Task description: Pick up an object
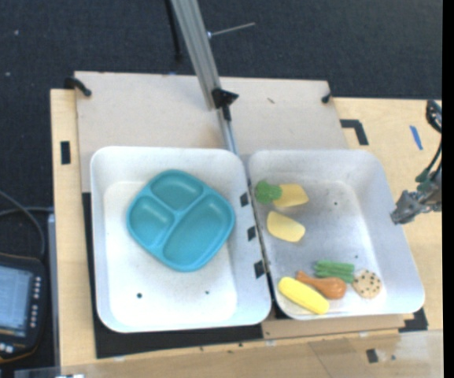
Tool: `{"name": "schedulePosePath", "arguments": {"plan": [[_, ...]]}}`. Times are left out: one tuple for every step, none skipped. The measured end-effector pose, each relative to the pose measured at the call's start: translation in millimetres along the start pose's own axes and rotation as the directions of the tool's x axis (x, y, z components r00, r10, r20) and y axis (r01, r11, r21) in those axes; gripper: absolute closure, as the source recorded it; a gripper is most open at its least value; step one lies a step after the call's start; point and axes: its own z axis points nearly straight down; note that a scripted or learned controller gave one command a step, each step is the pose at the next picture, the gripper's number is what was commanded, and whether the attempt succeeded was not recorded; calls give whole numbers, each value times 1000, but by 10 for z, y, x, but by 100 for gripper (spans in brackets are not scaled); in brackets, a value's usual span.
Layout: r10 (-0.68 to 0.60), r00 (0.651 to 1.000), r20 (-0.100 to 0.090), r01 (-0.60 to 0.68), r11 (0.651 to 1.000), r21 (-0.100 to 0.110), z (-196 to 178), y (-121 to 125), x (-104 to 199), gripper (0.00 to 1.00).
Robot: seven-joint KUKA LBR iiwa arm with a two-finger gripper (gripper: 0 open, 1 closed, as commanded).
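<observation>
- At the right edge of the frame, about mid-height, the gripper hangs just outside the right bin; it is small and dark, I cannot tell how its jaws stand, and nothing shows in its hold.
- The things to pick from all lie in the right bin, in its left and lower parts, apart from the gripper.
- To do this step well, I judge the arm should choose an isolated piece, such as the yellow lump near the bin's middle, and descend centred over it, clear of the bin wall.
- The cluster at the bottom looks harder: a yellow corn-like piece, an orange piece, a green piece and a speckled cookie touch or nearly touch.
- At upper left of that bin, one green-and-yellow piece.
- Count: two white bins; six small items in the right one.
- The left bin holds one blue divided plate.
</observation>
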Motion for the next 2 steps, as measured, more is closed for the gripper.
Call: {"name": "schedulePosePath", "arguments": {"plan": [[-2,1000,-4,3,1000,6,45,46,463,100],[-4,1000,-5,4,1000,7,152,196,1055,100]]}}
